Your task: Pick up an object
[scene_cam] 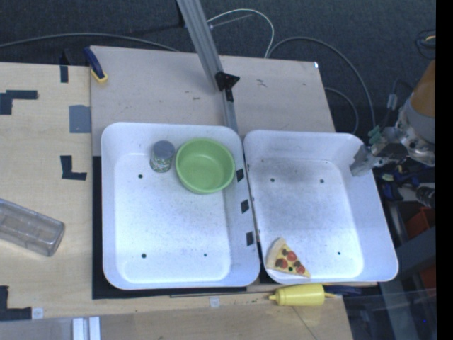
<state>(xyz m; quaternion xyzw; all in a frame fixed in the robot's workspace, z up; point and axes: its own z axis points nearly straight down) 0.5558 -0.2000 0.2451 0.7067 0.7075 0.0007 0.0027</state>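
Around my two white bins, the left one [107, 190] and the right one [387, 252], the pale wooden surface [156, 91] carries some clutter. A grey metal pole [202, 34] slants in from the far edge and ends at the gap between the bins, with a black bracket [226, 81] on it. A blue and yellow clamp [95, 66] sits at the far left corner. I see a clear plastic container [28, 227] lying on its side well to the left, near dark tape marks [69, 168] and a grey patch [80, 117]. A yellow bottle [299, 295] lies just beside the right bin's near rim. White cables [248, 16] loop over the dark carpet [340, 13] beyond.
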